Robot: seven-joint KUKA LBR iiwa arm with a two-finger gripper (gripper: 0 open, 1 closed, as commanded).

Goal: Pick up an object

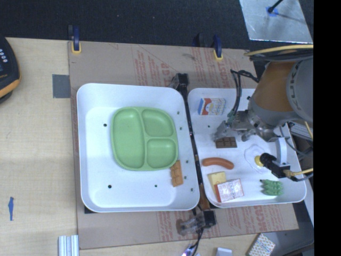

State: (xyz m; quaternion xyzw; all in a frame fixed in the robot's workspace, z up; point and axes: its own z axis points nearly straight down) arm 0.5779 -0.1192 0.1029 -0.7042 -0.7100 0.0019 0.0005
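While the arm (282, 92) reaches in over the right bin (298, 196), we see the hand (228, 131) low among the toys, directly above a brown chocolate bar (225, 142). We cannot tell whether the hand is released or clenched, since its tip blurs into the bar, and we see nothing clearly held. Just beyond the hand, toward the bin's far corner, lies a small carton (211, 106) with a blue and orange label. On the near side of the hand, past the chocolate, a sausage (217, 162) lies across the bin floor. Nearer still sit a yellow block (216, 178) and a red-and-white packet (230, 190), touching each other. Off toward the arm's side of the hand we see a clear plastic piece (254, 154) with something yellow, and a green toy (270, 187) near the bin's corner. Well apart from the hand, the left bin (96, 185) carries a green divided plate (144, 138) and an orange cracker (176, 174) just beside it. Both bins sit on the desk (32, 159).
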